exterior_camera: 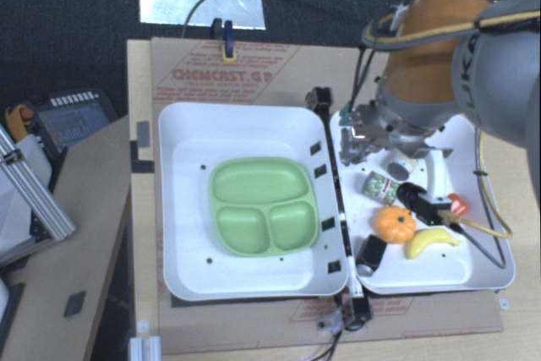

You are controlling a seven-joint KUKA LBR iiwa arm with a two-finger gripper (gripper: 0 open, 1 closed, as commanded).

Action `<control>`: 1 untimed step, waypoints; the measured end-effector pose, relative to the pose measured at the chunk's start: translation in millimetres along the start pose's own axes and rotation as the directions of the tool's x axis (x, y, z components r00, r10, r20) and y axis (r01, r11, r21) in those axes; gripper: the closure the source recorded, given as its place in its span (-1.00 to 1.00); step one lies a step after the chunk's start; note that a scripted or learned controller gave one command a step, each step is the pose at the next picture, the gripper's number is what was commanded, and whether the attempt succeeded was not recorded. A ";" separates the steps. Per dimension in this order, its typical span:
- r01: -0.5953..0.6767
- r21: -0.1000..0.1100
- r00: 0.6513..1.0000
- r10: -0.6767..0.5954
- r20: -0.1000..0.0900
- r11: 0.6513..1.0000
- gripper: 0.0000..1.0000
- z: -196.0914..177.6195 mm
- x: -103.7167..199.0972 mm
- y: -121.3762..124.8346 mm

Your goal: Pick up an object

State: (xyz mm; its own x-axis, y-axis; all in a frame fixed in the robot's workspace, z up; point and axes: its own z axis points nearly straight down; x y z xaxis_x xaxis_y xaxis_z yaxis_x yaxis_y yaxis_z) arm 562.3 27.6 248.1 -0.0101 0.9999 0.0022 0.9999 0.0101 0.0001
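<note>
Pincer (pixel 355 144) hangs low over the far left corner of the right bin (pixel 439 275), close to the divider. Whether it is wide or narrow I cannot tell, since the wrist blocks the view, and nothing can be seen held in it.

On the tabletop, the left bin (pixel 182 182) carries a green divided plate (pixel 262 207), lying flat near its middle and well apart from the arm. It looks too broad and flat for an easy grasp.

The pickable things are all in the right bin. A black block (pixel 372 251) sits tilted near the divider at the near side. Beyond it lies a small green-labelled can (pixel 380 186) on its side, just on the near side of the pincer and probably the handiest target. An orange fruit (pixel 396 224) touches a banana (pixel 433 243) to its right. Farther right a white piece (pixel 437 172) stands near a small red thing (pixel 457 204). This crowding may make a clean grip on any one of them harder.
</note>
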 end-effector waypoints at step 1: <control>0.000 0.001 1.000 0.000 0.000 1.000 1.00 5.9 54.6 -18.0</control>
